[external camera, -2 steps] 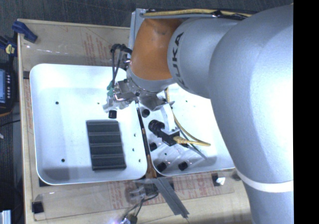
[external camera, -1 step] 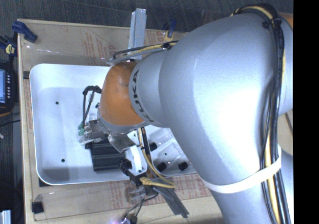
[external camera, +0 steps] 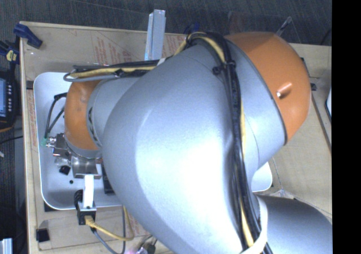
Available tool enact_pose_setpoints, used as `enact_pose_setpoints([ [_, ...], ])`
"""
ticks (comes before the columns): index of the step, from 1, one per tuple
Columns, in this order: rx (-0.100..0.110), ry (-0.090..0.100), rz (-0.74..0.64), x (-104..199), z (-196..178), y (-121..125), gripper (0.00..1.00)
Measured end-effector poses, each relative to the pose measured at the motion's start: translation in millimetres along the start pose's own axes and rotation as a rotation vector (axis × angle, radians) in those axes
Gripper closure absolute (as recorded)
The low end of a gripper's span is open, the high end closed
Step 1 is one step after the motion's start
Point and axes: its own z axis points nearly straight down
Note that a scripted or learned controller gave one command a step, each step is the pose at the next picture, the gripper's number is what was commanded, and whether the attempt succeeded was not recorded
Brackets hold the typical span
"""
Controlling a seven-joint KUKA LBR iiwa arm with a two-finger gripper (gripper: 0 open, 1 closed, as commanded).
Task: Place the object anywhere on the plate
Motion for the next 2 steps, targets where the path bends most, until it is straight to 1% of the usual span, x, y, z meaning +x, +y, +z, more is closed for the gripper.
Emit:
enact_pose_setpoints([
  [1, -0.004, 0.0, -0.708, -26, -89, -13, 1.0],
  [2, -0.004, 0.001, -0.625, -91, -177, -1, 1.0],
])
